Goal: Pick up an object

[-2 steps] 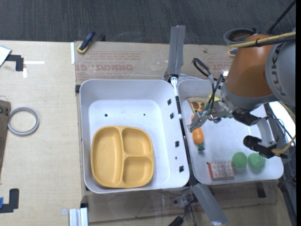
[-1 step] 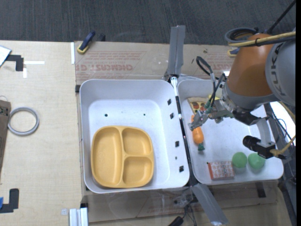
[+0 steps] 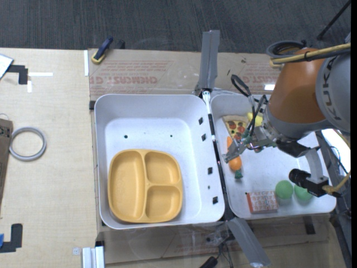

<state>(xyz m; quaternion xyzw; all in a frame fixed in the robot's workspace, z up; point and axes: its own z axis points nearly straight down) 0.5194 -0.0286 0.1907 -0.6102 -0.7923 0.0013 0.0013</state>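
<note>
The right bin (image 3: 277, 163) holds several small items. An orange toy with a green tip, like a carrot (image 3: 235, 163), lies near the bin's left wall. A pizza slice toy (image 3: 236, 127) lies just behind it. My gripper (image 3: 239, 149) hangs low over the carrot, right at its upper end, with the grey and orange arm (image 3: 298, 94) rising behind it to the right. The arm's bulk hides the contact between gripper and carrot. Two green balls (image 3: 285, 190) sit at the front right. A small red and white box (image 3: 262, 201) lies at the front.
The left bin (image 3: 101, 149) holds a yellow divided plate (image 3: 146, 184) at its front. A metal divider (image 3: 210, 60) stands between the bins at the back. On the bench to the left lie a roll of tape (image 3: 25, 143) and a blue tool (image 3: 102, 49).
</note>
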